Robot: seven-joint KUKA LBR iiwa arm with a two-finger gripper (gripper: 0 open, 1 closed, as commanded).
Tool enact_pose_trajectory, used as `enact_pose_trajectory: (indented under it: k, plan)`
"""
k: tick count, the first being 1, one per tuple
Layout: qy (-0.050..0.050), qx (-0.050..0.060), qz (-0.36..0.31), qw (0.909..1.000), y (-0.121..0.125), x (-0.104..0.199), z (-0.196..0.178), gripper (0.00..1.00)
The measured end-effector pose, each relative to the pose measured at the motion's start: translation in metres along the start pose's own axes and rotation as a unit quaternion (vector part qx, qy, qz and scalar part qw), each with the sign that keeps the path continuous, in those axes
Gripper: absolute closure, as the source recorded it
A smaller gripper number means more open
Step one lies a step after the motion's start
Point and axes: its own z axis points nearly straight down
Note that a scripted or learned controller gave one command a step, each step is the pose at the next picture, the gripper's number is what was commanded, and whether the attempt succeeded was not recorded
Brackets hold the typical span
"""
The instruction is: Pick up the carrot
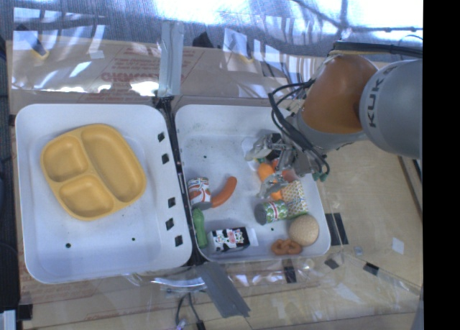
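While the grey arm with its orange band (338,95) reaches in from the right edge of the counter, its gripper (279,154) hangs low over the right-hand shallow white bin (215,120), in that bin's right half. Whether the fingers stand wide or narrow cannot be told, as dark cables and the wrist crowd over them. The small orange carrot (269,172) lies in the right bin just below the gripper tip, touching or nearly touching it; whether it sits between the fingers is not clear. A second orange piece (276,193) lies just beneath the carrot, toward the bin's near edge.

Near the near right corner of the same bin sit a green-and-white can on its side (273,211), a checked packet (295,193), a round tan bun (304,229) and a brown pretzel (285,247). Toward the bin's middle lies a reddish sausage (224,190), with a red-and-white can (198,192) just beside it by the left wall. Along the near edge lie a green cucumber-like piece (199,226) and a black-and-white carton (231,238).

The left-hand shallow white bin (43,257) carries a yellow plastic plate with three compartments (92,170), set toward its far left corner, well apart from the gripper.
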Motion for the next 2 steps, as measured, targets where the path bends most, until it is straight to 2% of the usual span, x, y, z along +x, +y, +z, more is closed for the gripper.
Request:
enact_pose_trajectory:
  k: [1, 2]
  plan:
    - [0.003, -0.001, 0.028, 0.9996, -0.002, 0.017, 0.022, 0.00]
    - [0.002, -0.001, 0.024, 0.9997, -0.001, 0.014, 0.011, 1.00]
